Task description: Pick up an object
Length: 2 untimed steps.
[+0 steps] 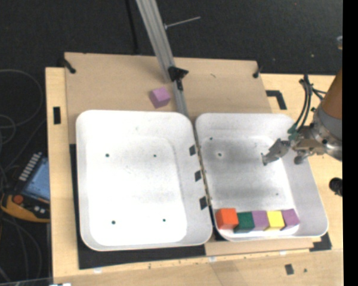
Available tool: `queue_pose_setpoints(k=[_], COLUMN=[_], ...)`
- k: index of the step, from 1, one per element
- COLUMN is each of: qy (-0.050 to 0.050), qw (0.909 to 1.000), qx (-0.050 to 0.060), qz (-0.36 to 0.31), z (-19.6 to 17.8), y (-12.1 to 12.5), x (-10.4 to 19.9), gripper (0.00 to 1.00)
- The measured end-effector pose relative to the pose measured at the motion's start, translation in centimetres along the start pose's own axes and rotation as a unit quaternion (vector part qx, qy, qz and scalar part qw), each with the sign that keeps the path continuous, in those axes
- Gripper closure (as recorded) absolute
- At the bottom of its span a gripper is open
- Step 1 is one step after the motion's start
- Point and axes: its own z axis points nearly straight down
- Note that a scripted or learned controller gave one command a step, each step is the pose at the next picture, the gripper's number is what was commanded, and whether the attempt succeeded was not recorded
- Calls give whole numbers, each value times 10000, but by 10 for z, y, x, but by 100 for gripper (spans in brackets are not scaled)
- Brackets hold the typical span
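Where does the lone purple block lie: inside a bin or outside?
Outside. The purple block rests on the bench board behind the left bin, beyond its rim.

The hand [278,151] hangs over the right bin [238,136], near its right wall. Along that bin's near edge sits a row of touching blocks: orange block [227,217], green block [245,221], lilac block [260,219], yellow block [275,219], purple block [290,217]. Another purple cube [160,96] lies on the table [227,82] behind the left bin [137,177].

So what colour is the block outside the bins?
Purple block, seen in the camera view.
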Motion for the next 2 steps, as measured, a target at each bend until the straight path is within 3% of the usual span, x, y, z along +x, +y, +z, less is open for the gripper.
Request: queue_pose_setpoints(k=[1,2], qy=[-11,-16], qw=[10000,10000], qx=[-14,-46], qz=[2,-37], z=[136,-29], y=[-59,-56], x=[5,26], gripper=[0,0])
